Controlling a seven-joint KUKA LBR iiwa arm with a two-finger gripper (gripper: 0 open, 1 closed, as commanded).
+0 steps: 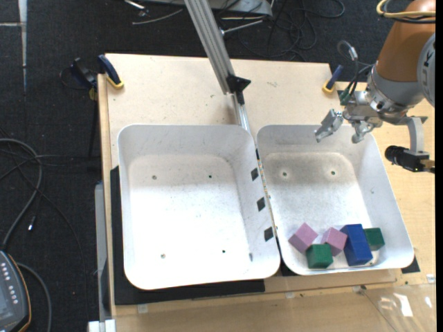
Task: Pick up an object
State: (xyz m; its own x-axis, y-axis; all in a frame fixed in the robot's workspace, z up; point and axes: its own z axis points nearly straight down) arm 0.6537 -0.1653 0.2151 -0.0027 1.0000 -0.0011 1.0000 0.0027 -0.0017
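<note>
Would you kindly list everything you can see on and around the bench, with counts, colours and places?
Bins: 2, white, side by side on the bench; left bin, right bin.
Pink blocks: 2, and, near end of the right bin.
Green blocks: 2, and, same cluster.
Blue block: 1, between the green ones.
Clamps: 2, blue and yellow, far bench corners, and.
Metal rail: 1, silver, slanting over the far edge.
Arm: 1, orange band.
Gripper: 1, open, above the right bin's far edge.

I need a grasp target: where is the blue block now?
The blue block lies in the right bin, at its near edge, between a pink block and a green block.
</note>
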